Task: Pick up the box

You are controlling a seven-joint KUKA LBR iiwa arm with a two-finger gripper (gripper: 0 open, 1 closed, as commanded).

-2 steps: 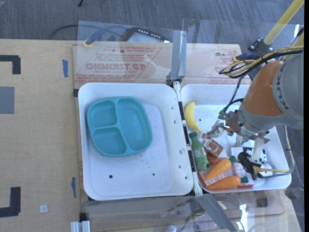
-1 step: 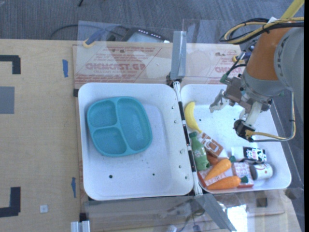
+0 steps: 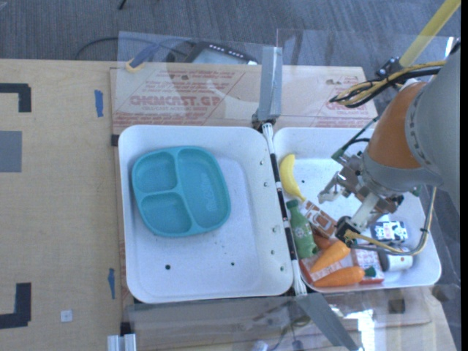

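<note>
One fixed camera looks down slantwise over both white bins (image 3: 146, 284).

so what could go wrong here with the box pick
The right bin is crowded: the box lies wedged between the green bottle and the carrots, so the gripper may nudge or grab a neighbour instead. The box lies partly under the arm, so a grasp there could slip off its edge.

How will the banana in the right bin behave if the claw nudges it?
The banana is curved, so it would probably rock or pivot rather than slide straight. It lies against the bin wall, which likely stops it. Its skin probably bruises.
</note>
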